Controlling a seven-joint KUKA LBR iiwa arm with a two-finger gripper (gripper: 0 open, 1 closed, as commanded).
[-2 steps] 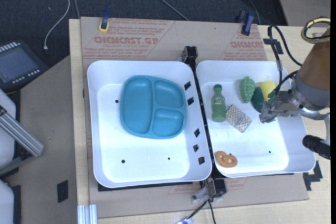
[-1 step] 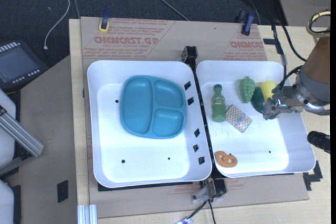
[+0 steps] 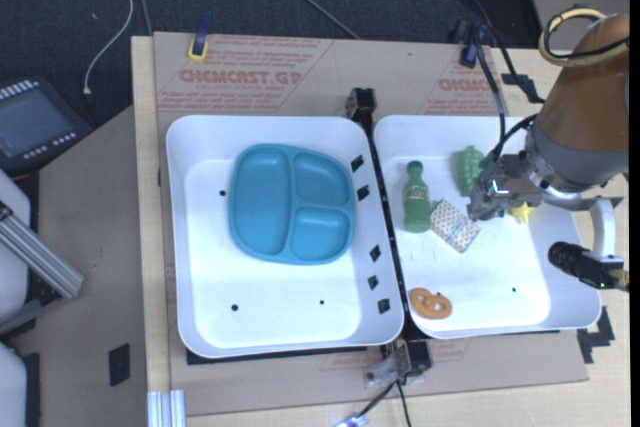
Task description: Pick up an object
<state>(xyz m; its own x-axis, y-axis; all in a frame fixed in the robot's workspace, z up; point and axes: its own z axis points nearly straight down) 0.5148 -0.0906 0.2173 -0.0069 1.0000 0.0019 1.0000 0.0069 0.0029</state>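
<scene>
Over on the left, the left bin (image 3: pixel 200 305) carries a blue divided plate (image 3: pixel 292 203), sitting flat and well apart from the action. Crossing the divider into the right bin (image 3: pixel 520 310), we find a green bottle (image 3: pixel 416 197) lying near the divider, a patterned packet (image 3: pixel 455 225) just beside it, and a pretzel (image 3: pixel 431 303) down by the near edge. Further right, a leafy green toy (image 3: pixel 470 165) and a small yellow piece (image 3: pixel 520 210) sit close by the tool (image 3: pixel 490 200), which hangs low above the packet's right end. Whether it is parted or closed, I cannot tell. This looks like the approach step; next it needs a clean descent centred on one object.
</scene>
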